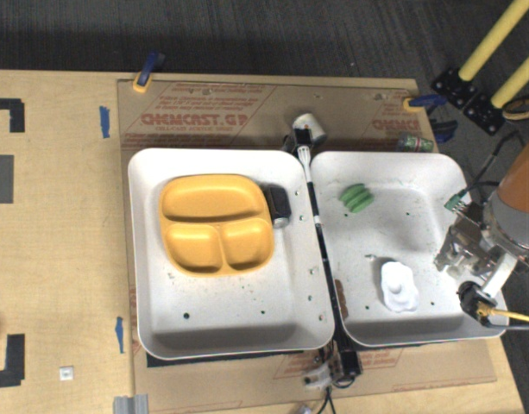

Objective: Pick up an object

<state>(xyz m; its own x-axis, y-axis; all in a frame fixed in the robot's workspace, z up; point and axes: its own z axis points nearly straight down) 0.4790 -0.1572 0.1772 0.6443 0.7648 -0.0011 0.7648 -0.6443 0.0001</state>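
the end effector (471, 261) was seen at the right rim of the right bin (437, 175), over the bin's edge rather than over any object, and nothing could be made out in its grasp; how far it was parted could not be told from the slanted view. the nearest candidates were a white object (398, 285) low in that bin, near the end effector, and a small green piece (356, 197) toward the bin's upper left, well apart from it. a yellow divided tray (217, 222) lay in the left bin (152, 231) with a small dark item (277, 203) touching its right edge. the main risk was judged to be a descent started so close to the rim that the bin wall would be struck. the white object, lumpy and possibly smooth, could also be pushed aside or slipped off, leaving nothing held.
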